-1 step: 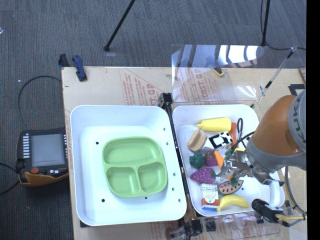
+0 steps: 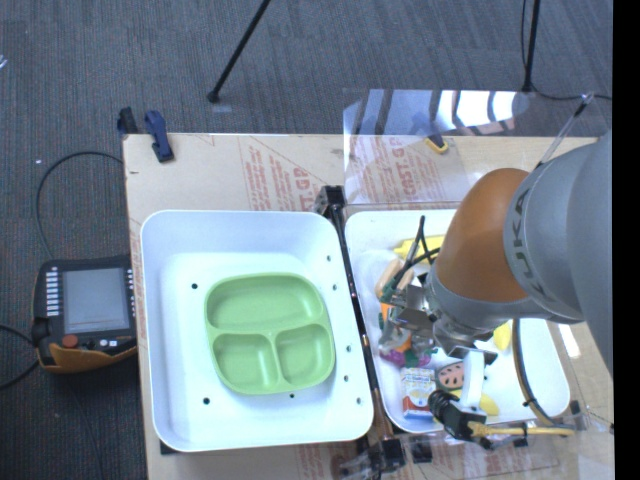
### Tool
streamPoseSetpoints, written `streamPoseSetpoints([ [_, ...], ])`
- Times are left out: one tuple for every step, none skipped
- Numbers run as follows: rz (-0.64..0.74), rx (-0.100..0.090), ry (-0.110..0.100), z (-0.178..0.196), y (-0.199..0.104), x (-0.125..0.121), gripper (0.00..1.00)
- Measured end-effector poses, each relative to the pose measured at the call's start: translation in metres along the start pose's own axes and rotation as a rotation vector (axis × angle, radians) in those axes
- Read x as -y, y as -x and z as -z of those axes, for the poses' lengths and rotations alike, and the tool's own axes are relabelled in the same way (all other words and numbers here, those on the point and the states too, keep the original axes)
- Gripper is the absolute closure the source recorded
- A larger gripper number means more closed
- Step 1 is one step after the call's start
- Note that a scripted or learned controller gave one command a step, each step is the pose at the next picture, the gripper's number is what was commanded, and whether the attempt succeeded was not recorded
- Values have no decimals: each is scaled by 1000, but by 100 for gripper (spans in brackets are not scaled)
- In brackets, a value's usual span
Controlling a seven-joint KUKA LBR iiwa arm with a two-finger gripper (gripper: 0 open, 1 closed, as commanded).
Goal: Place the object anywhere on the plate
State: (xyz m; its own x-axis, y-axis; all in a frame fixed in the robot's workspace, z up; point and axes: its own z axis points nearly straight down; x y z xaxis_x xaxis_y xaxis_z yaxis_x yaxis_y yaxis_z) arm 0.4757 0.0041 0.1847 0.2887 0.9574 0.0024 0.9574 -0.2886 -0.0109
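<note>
Left shallow white bin (image 2: 160, 268): wide open from above, nothing over the pale green three-compartment plastic plate (image 2: 268, 330), bare floor all round it. Right shallow white bin (image 2: 372, 230): crowded with small toys and packets packed close, and the grey arm with the orange band (image 2: 485, 253) hangs over most of it. A black divider rail (image 2: 352, 288) runs between the bins.

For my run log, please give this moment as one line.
arm: over right bin | gripper: low among the objects | plate: in left bin, no object on it
</note>
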Motion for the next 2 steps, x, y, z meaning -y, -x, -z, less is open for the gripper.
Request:
streamPoseSetpoints([
  [-39, 3, 2, 28, -62, -7, 100],
  [-38, 6, 0, 28, -60, -7, 0],
])
